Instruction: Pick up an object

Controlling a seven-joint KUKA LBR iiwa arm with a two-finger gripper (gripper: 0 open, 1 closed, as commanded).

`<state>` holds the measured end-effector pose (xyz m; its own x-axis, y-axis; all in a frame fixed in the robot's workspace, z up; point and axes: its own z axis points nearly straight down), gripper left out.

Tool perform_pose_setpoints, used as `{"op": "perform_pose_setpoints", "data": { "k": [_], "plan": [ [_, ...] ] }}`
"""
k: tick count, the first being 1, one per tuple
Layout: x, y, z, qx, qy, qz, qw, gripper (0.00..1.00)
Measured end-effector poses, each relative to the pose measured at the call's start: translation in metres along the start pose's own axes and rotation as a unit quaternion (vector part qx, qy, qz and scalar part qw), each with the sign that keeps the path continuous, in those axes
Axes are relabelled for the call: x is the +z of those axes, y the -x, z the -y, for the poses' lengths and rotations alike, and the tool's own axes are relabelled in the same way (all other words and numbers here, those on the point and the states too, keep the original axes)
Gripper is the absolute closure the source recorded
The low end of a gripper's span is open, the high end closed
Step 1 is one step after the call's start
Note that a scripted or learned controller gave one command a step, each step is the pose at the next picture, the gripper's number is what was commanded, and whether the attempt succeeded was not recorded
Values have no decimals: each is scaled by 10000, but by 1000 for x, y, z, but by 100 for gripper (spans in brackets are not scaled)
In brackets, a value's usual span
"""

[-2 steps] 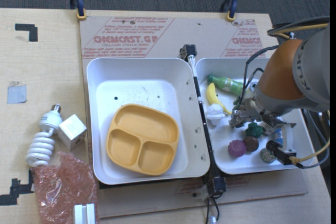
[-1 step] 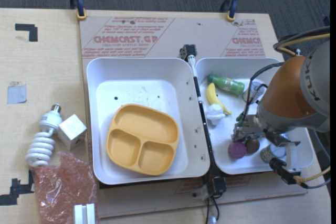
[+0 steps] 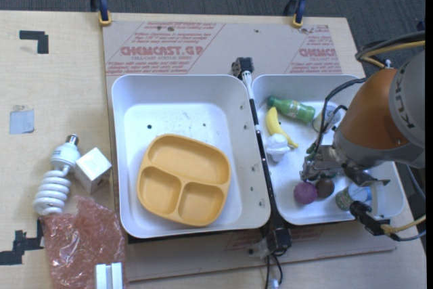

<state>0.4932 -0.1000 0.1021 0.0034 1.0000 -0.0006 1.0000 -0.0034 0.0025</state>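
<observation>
Over the right bin (image 3: 396, 208) the arm (image 3: 379, 118) reaches in from the right, orange band above the wrist, cables trailing at the bin's near right corner. Gripper (image 3: 318, 172) sits low in the bin, just above and beside two small objects: a purple ball (image 3: 305, 193) and a dark brown lump (image 3: 325, 187). Lump is touching or nearly touching the gripper's lower end; cannot tell which. Nothing visibly between the fingers. Whether they are open or closed cannot be made out from this angle.

Other contents, right bin: green bottle (image 3: 292, 109) lying on its side near the far wall; yellow banana (image 3: 275, 126) just below it, pointing toward the near side; white crumpled object (image 3: 277, 145) touching the banana's lower end. Small greenish item (image 3: 344, 199) beside the lump, partly hidden by the arm.

Left bin (image 3: 128, 105): orange tray (image 3: 183, 179) with three compartments, lying flat toward the near right.

Bench left of the bins: spiral bulb (image 3: 57, 176) on its side, white cube (image 3: 93, 166) touching it, reddish mesh bag (image 3: 81, 240) below both. Two blue clamps (image 3: 100, 7) pin the cardboard sheet (image 3: 162, 47) at the far edge.
</observation>
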Motion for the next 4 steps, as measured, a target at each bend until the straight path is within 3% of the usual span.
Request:
{"op": "perform_pose_setpoints", "data": {
  "k": [1, 2, 3, 4],
  "plan": [
    [-90, -77, 15, -19, -6, -1, 10000, 100],
    [-90, -77, 15, -18, -5, -1, 10000, 0],
    [-49, 6, 4, -15, -6, 2, 10000, 0],
    [-3, 0, -11, -13, 0, 2, 10000, 0]
  ]
}}
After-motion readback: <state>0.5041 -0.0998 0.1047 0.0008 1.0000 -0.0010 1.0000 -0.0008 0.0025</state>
